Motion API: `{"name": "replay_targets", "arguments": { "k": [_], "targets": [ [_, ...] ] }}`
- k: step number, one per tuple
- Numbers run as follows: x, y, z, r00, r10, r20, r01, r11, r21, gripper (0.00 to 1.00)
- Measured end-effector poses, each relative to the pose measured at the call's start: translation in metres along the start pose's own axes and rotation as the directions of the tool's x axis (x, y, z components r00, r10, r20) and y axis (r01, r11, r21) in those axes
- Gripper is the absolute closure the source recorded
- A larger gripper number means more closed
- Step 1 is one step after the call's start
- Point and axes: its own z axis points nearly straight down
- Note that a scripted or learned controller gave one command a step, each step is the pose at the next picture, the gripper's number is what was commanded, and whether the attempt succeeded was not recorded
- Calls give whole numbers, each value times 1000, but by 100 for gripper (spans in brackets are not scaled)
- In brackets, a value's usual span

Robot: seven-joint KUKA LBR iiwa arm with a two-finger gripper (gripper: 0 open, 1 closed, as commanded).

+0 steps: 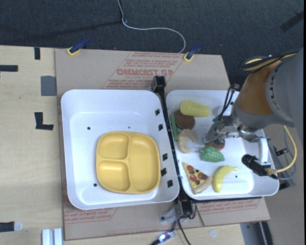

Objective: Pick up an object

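The hand (214, 137) is down low in the right bin (255, 187), tips just above a green leafy piece (212, 154) — whether it's wide or narrow, I can't tell from up here. Close by sit a brown chunk (184, 120) and a yellow corn-like piece (195, 108). Toward the bin's front edge lie a banana (222, 177) and a pizza slice (196, 176). Over in the left bin (81, 111), a yellow divided plate (128, 162) rests flat.

This is a robotics lab test bench. Two shallow white plastic bins (71, 152) sit on a printed brown cardboard sheet (137, 70) held by blue and yellow clamps (79, 46), with black tape marks (41, 121) on the pale wooden benchtop (20, 162). Loose cables (143, 27) and plastic toy food (196, 177) fit a staged trial.
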Motion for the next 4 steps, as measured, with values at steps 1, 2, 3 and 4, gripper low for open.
{"name": "replay_targets", "arguments": {
  "k": [1, 2, 3, 4],
  "targets": [
    [-4, -5, -57, 1000, 1, -14, -1, 1000, 13, 100],
    [-6, 3, -115, 1000, 0, -14, 1, 1000, 12, 100],
    [-5, 3, -124, 1000, 0, -16, 0, 1000, 18, 100],
    [36, 15, -121, 1000, -4, -15, 4, 1000, 18, 100]
  ]
}}
